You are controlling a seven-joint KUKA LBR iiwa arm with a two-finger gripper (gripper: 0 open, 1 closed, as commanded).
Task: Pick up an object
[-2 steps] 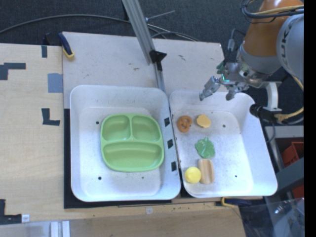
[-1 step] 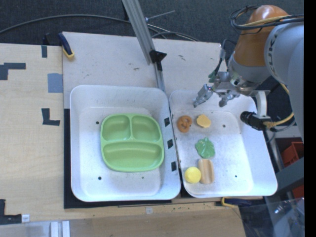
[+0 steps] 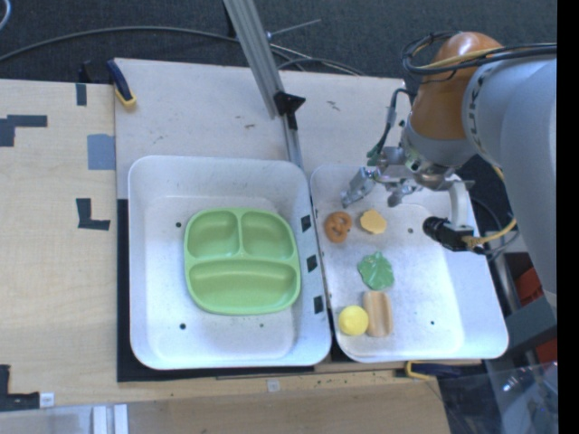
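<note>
One fixed camera, high above the counter (image 3: 208, 107), tilted down at a slant. Moderately distant: both white bins (image 3: 145, 269) fit whole in frame. Arm (image 3: 507, 107) enters from right.

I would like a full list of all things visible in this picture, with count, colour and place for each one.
left bin: 1, white, bench left
right bin: 1, white, bench right
divided plate: 1, green, inside left bin
round brown piece: 1, brown-orange, right bin, upper left
pale yellow piece: 1, yellow, beside the brown piece
leafy piece: 1, green, right bin, middle
yellow ball: 1, yellow, right bin, lower left
tan block: 1, tan, touching the ball's right side
metal bar: 1, grey, above the bins
arm: 1, grey and orange, from the right
gripper: 1, grey, over the right bin's top edge
</note>
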